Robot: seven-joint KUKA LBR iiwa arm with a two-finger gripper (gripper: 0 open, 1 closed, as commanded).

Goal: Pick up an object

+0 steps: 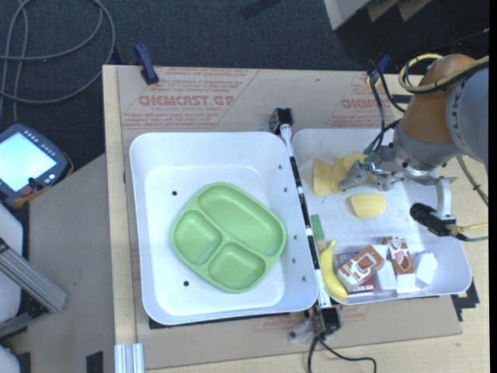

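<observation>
**Yellow pieces just beside our gripper**

Yellow foam-like pieces lay in the right bin (458,274): one wedge (324,176) just left of our gripper (359,174), a rounder lump (367,205) just below it. We could not tell the gripper's state, and nothing showed between its tips

Even, bright overhead light fills the scene. The white bins (155,208) glare slightly; shadows are soft, focus mildly blurred.

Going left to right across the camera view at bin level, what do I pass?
Green divided plate in the left bin → banana → yellow slice → yellow lump → white block.
</observation>
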